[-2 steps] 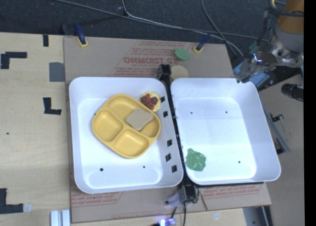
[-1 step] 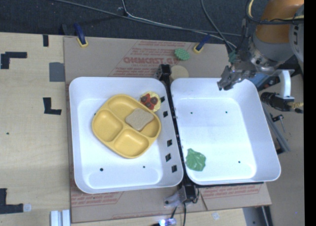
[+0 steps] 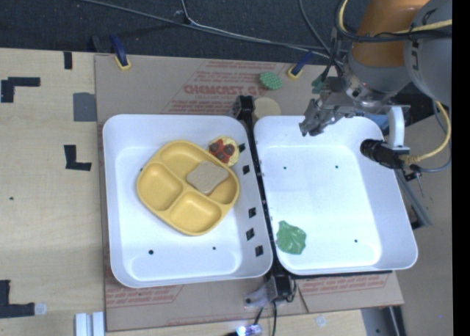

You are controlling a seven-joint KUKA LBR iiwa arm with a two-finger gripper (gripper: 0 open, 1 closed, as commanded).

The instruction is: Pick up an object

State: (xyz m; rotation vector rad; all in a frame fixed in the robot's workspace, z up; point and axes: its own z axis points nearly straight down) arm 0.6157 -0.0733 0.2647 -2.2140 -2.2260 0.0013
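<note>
My gripper (image 3: 314, 123) hangs over the far edge of the right bin (image 3: 382, 202), near its back left corner, with nothing between its fingers. A green leafy toy (image 3: 291, 238) lies at the front left of the right bin, far from the gripper. In the left bin (image 3: 125, 246) sits a yellow divided plate (image 3: 167, 184) with a tan bread slice (image 3: 206, 177) on it. A small yellow and red toy food (image 3: 224, 149) rests at the plate's far right edge.
A green toy piece (image 3: 269, 79) and a pale round disc (image 3: 267, 106) lie on the cardboard behind the bins. Blue and yellow clamps (image 3: 120, 54) hold the cardboard's back edge. A black fitting (image 3: 378, 151) sticks out over the right bin's far right side.
</note>
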